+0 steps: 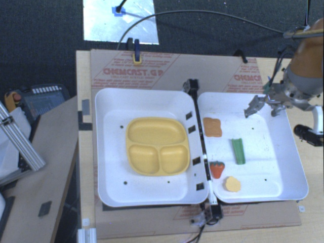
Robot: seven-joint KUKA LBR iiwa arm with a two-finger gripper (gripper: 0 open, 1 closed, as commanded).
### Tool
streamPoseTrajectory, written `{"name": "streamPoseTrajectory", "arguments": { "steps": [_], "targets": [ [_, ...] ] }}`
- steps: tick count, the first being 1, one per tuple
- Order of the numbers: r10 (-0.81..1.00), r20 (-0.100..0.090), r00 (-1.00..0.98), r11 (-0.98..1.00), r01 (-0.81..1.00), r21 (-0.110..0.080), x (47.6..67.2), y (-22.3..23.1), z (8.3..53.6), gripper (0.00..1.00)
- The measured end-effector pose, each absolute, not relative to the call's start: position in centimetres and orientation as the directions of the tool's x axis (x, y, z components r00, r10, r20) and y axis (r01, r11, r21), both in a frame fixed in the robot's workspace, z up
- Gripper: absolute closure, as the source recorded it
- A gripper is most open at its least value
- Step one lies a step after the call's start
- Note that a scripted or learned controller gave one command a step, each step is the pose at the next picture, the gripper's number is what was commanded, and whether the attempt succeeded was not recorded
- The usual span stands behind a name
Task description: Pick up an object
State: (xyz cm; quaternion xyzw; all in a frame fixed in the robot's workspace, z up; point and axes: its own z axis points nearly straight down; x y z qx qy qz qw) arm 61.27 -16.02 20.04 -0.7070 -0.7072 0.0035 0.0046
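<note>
Spread open and gripping nothing, the two-finger gripper point(264, 106) is hovering beyond the flat green stick point(238, 151), with the orange toast slice point(212, 127) lying beside that stick.

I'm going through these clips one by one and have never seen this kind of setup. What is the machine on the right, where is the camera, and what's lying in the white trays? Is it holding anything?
The camera is fixed above the bench and looks down at a slant. The machine reaching in from the right is a robot arm, grey with an orange band, ending in a two-finger gripper.

Two shallow white bins sit side by side. The left bin holds a yellow divided plate. The right bin holds small toy foods: an orange-brown bread slice, a green stick, a red strawberry-like piece and a yellow round piece.

The gripper hangs over the right bin's upper area, apart from all four foods. Nothing shows between its fingers, so nothing is picked up yet.
</note>
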Motion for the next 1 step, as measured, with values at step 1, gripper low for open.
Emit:
{"name": "streamPoseTrajectory", "arguments": {
  "steps": [1],
  "targets": [
    [1.000,0.000,-0.003,0.003,1.000,0.001,61.52,-15.96,20.88,0.00]
  ]
}}
